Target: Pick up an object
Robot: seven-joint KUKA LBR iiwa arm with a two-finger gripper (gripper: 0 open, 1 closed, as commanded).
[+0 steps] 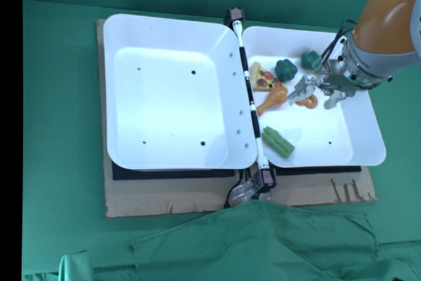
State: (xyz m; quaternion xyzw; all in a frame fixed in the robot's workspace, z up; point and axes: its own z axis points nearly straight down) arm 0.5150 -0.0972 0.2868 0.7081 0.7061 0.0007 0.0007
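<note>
While gripper (314, 90) hovers spread over orange pretzel (307, 101), drop straight down, centre fingers on it, clear of drumstick (272, 101).

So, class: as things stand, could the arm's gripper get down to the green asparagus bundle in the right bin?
Probably yes. The asparagus bundle lies alone on bare bin floor, apart from the chicken drumstick, and the gripper hangs nearby above the same right bin.
</note>
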